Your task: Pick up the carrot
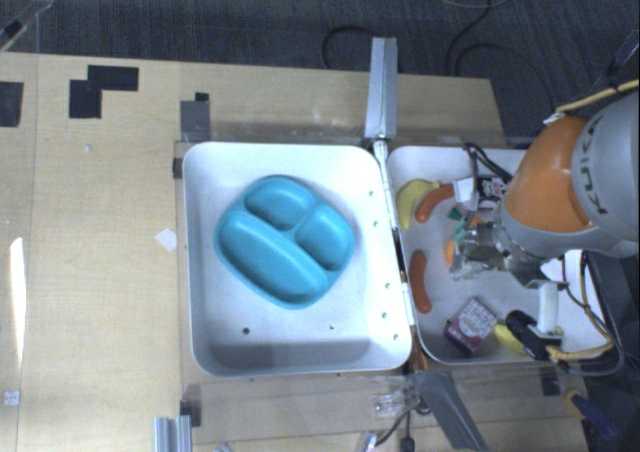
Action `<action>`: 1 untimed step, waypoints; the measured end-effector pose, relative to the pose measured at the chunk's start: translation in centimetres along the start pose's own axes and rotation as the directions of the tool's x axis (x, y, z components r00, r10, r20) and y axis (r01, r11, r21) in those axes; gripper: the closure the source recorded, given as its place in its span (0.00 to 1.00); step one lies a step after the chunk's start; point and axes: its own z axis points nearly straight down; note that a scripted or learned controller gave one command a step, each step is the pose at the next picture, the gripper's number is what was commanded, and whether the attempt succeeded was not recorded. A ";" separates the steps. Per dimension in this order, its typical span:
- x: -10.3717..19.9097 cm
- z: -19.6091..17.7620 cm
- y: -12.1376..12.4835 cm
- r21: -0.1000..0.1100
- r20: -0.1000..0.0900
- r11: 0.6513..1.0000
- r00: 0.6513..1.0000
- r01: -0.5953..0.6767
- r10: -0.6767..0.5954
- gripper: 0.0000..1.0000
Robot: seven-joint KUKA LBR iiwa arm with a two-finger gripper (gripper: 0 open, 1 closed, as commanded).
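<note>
Orange carrot (450, 253) stands roughly upright in the picture beside the claw (468, 252); claw's state unclear.

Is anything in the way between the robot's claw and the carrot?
Nothing visible blocks it. The gripper is low in the right bin, right next to the small orange carrot. The sausages and the banana lie off to the side, not between them.

Carrot (450, 253) mostly hidden by claw (468, 252); arm cropped.
</note>
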 end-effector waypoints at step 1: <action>-5.5 2.0 -2.3 -0.009 0.003 0.972 0.972 0.234 -0.234 1.00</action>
